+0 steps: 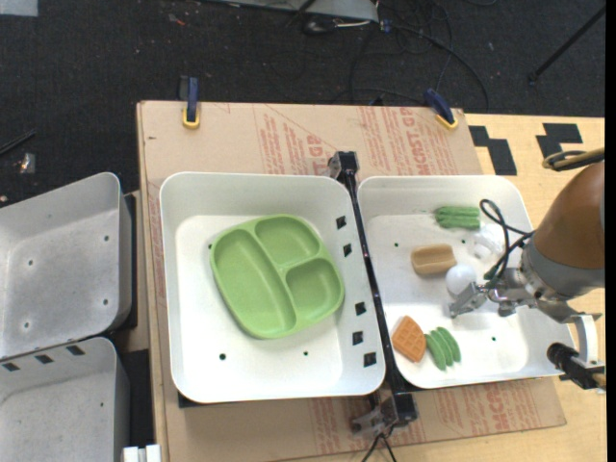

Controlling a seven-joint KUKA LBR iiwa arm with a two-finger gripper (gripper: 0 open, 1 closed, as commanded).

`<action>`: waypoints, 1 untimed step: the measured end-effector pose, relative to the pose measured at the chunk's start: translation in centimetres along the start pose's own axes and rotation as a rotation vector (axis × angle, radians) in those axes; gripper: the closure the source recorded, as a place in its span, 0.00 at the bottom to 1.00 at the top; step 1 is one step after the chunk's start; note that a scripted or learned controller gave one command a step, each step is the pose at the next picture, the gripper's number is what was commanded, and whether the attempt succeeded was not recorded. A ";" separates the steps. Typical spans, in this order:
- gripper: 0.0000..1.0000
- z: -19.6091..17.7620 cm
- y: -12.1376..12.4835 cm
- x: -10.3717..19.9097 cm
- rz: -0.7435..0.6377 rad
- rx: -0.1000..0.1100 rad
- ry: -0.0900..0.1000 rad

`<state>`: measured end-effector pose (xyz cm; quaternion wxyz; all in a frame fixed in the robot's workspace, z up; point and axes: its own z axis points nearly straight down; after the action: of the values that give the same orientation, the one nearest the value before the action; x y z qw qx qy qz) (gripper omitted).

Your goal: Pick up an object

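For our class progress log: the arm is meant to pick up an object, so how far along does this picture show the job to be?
Done: the gripper is down in the right bin, beside the white ball. In hand: nothing visibly between its fingers. Left: grasp and lift; the tan block, waffle and two green pods lie on the bin floor. The green tray sits in the left bin.

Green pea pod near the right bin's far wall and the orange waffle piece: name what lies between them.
In the camera view, the tan bread-like block lies between the pod and the waffle.

floor (pixel 77 56): dark, speckled | cables (pixel 433 27): loose, top | cardboard sheet (pixel 289 133): clamped under bins
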<state>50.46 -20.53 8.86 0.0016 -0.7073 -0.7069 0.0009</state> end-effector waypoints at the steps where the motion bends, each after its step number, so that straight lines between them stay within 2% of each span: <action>1: 1.00 -1.0 0.1 -0.1 0.000 0.000 -0.001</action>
<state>50.52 -20.61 9.83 0.0015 -0.7074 -0.7068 0.0012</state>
